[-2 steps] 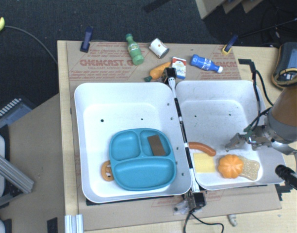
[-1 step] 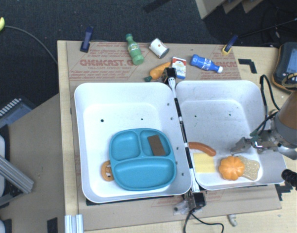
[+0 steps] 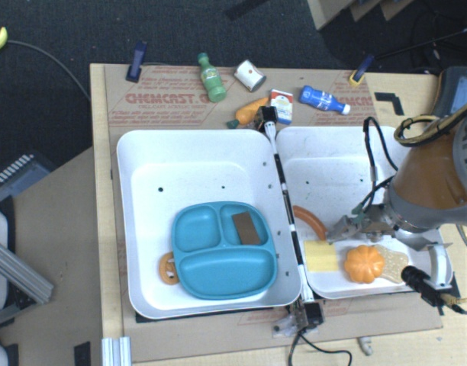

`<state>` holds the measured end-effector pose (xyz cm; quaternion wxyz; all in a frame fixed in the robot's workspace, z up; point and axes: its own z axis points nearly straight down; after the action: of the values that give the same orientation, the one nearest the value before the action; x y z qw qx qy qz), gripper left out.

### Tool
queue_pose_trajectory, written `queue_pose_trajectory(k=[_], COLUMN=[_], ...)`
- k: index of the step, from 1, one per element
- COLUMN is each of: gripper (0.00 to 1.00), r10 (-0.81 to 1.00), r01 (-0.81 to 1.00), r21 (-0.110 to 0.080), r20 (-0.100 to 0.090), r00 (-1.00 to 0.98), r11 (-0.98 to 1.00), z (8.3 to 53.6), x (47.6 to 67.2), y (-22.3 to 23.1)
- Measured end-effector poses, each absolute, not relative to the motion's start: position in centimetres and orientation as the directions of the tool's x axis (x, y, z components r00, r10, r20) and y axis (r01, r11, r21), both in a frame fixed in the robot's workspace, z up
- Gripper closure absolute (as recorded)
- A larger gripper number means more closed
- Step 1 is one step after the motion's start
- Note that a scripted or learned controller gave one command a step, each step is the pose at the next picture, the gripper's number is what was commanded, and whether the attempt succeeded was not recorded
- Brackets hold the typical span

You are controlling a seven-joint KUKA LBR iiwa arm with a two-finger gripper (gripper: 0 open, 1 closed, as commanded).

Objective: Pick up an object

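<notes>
Nothing lifted yet, I judge. Hand [image 3: 354,227] low in right bin [image 3: 333,158], fingers' state I cannot tell. Pumpkin [image 3: 363,264], yellow block [image 3: 320,256], sausage [image 3: 308,221] lie just beside it. Grasp, lift left.

Divided tray [image 3: 222,269] is sitting in left bin [image 3: 142,166], block [image 3: 248,228] in its compartment. Pumpkin [image 3: 364,264], cheese [image 3: 320,255], sausage [image 3: 308,219] are lying in right bin [image 3: 325,158].
</notes>
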<state>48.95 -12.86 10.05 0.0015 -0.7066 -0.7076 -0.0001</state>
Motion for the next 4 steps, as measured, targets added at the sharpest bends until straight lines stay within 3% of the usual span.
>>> queue_pose_trajectory(k=[1, 2, 3, 4], gripper=[0.0, 0.0, 0.0, 0.0], r10=[1.0, 1.0, 1.0, 1.0], r01=[1.0, 1.0, 1.0, 1.0], r21=[0.001, -0.002, 0.001, 0.001], r20=[-0.001, 0.0, 0.0, -0.001], r00=[-0.001, 0.002, -0.002, 0.0], r11=[0.001, -0.002, 0.002, 0.0], z=[8.4, 8.4, 8.4, 8.4], x=[53.5, 47.8, 49.5, 51.2], y=[-12.4, -14.6, -9.2, -9.5])
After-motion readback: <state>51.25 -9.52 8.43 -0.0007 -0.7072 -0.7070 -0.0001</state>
